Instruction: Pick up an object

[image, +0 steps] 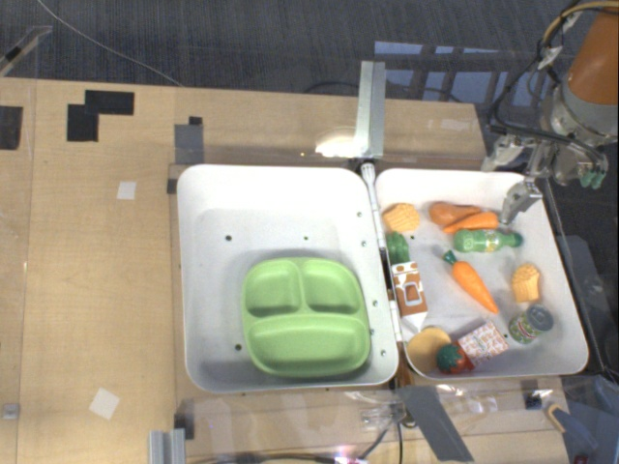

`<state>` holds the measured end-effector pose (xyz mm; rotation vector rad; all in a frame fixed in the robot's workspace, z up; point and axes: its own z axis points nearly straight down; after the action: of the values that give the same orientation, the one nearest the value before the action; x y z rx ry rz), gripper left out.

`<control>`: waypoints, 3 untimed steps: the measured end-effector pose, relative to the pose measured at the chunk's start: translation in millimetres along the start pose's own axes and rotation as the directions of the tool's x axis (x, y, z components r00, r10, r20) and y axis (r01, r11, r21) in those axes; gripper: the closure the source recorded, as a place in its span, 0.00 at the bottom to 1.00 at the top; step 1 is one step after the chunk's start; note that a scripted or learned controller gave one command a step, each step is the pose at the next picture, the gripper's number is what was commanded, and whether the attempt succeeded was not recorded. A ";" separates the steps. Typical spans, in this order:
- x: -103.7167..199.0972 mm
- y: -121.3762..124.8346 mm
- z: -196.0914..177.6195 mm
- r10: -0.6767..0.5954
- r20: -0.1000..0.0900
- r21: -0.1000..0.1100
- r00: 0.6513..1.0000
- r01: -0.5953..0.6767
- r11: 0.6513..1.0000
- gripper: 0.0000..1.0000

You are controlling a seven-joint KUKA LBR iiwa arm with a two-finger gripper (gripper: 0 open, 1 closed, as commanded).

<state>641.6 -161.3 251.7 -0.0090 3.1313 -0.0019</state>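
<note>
The likeliest target is the green bottle (pixel 486 242), lying on its side in the right bin (pixel 571 351) directly under the pincer (pixel 515 204), whose tips hang just above or against its upper edge; whether they touch cannot be told. Just beside it, on the pincer's left and slightly farther up the bin, lie 2 orange pieces (pixel 461 217), touching the bottle's near end. Below the pincer, toward the bin's front wall, sit a carrot (pixel 474 284), a small yellow piece (pixel 525 281), a tin can (pixel 529 325) and a patterned packet (pixel 482 340). Well apart to the pincer's left, the other bin (pixel 208 201) holds a green divided tray (pixel 305 315). Whether the fingers are spread or pressed together cannot be told. Nothing sits visibly between them, so I judge the task barely begun: the approach looks made, while gripping and lifting are not yet done
</note>
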 end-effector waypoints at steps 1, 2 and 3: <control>4.7 -1.7 129.0 0.007 0.016 0.004 1.000 -0.007 1.000 0.00; -6.0 50.6 163.2 0.068 0.002 -0.002 0.998 -0.068 0.998 0.00; -10.0 49.9 147.8 0.064 0.016 0.000 0.998 -0.064 0.998 1.00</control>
<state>652.8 -111.6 104.0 0.0907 3.1140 -0.0015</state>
